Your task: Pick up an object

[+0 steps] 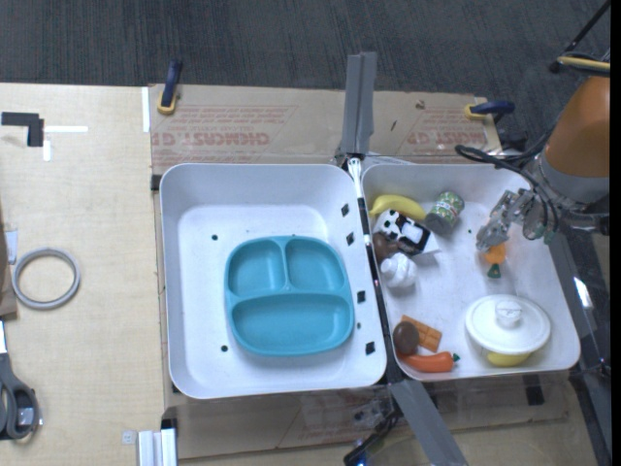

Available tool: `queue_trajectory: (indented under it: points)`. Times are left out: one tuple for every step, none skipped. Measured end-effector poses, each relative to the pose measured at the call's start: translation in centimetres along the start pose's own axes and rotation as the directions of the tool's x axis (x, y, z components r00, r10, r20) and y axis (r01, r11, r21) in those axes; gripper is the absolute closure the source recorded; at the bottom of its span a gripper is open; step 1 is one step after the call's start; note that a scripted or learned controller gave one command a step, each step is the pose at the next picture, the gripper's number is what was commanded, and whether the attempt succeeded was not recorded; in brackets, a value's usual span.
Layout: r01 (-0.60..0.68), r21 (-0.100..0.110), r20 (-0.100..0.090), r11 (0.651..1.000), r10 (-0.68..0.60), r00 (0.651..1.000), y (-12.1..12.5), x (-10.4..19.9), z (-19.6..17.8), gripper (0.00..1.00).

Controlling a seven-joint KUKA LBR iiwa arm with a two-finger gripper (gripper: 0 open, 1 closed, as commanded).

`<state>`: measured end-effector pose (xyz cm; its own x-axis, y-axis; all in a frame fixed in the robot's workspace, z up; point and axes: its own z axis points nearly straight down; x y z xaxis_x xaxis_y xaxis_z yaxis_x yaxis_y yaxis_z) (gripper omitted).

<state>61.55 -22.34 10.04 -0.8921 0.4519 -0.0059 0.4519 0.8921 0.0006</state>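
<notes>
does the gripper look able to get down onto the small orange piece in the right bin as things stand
Probably yes. The gripper hangs right above the small orange piece, and bare bin floor surrounds it; the white lidded bowl sits well off toward the bin's front.

Left of the lidded bowl (507, 322): carrot (427, 362). Behind it: banana (398, 205), can (445, 209). Far left: divided tray (288, 295).

Robot lab test bench, not a home. Two shallow white bins (175, 289) sit side by side on taped-down cardboard (252, 129), held by spring clamps (171, 85) at its far edge. Roll of tape (44, 278) and scissors (17, 411) lie on the plywood benchtop (78, 192). Dark carpet floor (291, 17) beyond.
</notes>
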Motion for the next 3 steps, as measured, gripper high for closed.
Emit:
queue_trajectory:
  points:
    - [-0.114,0.001,-0.007,0.993,0.114,0.993,4.2,9.3,-10.8,1.0]
    - [-0.22,0.002,-0.005,0.976,0.22,0.976,9.5,13.0,-14.5,1.0]
    - [0.003,0.0,-0.007,1.0,-0.003,1.0,3.9,16.6,0.9,1.0]
